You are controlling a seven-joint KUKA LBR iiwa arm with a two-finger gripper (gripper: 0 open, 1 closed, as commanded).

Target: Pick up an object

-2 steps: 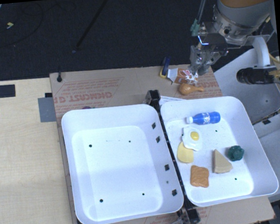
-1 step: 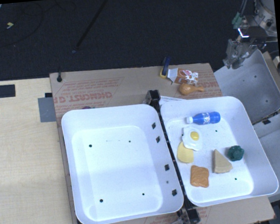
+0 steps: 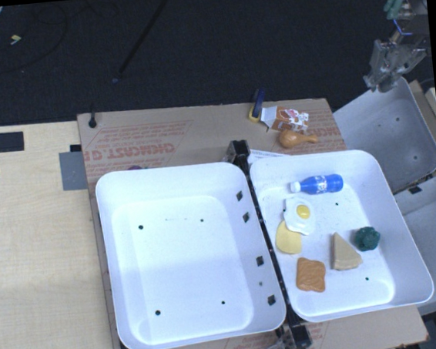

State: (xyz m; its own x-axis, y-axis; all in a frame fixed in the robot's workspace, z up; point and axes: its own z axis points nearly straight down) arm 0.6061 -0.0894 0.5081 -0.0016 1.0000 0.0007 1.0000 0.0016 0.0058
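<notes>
Camera view: right bin (image 3: 396, 213) with bottle (image 3: 317, 186), fried egg (image 3: 300, 215), toast (image 3: 310, 274).

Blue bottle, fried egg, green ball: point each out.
Blue bottle (image 3: 317, 185), camera view, on its white label.
Fried egg (image 3: 303, 213), camera view, on the yolk.
Green ball (image 3: 366, 238), camera view, on its middle.

— Any writing you can make out?

— Red print on the brown cardboard sheet (image 3: 159, 133) under the two bins, along its far edge. It sits upside down from here, and the letters look like "ONCRST" or near that; I can't read them for sure.

— Anything else?

— More red print at the sheet's near edge, cut off by the bins. The blue bottle (image 3: 317, 185) has a white label, too small to read.
</notes>
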